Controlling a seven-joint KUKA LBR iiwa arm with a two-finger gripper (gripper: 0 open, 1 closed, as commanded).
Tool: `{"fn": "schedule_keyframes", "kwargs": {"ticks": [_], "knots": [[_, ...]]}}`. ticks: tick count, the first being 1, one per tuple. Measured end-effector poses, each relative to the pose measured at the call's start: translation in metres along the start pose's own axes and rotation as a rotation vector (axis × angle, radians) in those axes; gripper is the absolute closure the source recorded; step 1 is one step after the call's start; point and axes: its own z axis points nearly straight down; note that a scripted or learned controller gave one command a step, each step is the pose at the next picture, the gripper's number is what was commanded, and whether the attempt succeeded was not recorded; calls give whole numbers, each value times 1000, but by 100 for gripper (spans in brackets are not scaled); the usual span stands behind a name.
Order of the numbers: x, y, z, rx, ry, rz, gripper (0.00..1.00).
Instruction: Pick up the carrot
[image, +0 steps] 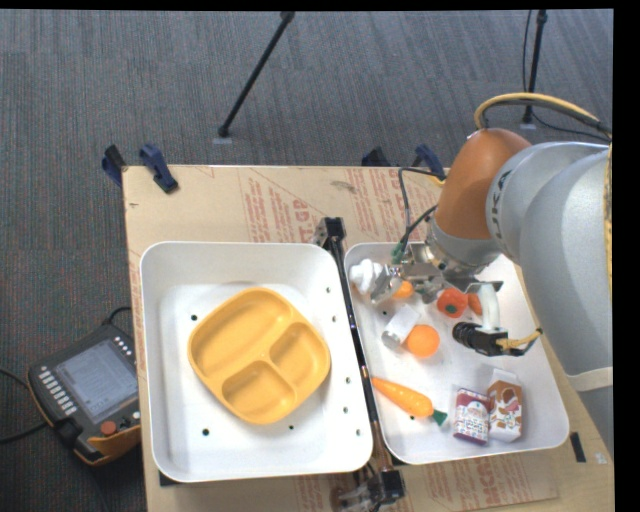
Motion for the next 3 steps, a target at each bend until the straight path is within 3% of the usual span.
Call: {"fn": "schedule_keyframes", "kwargs": {"ticks": [1,2,3], "knots": [[-47,-71,10,-1,1,11,0],[-74,-154,11,-2,4,10,0],[-74,-154,1,-1,4,15,100]]}}
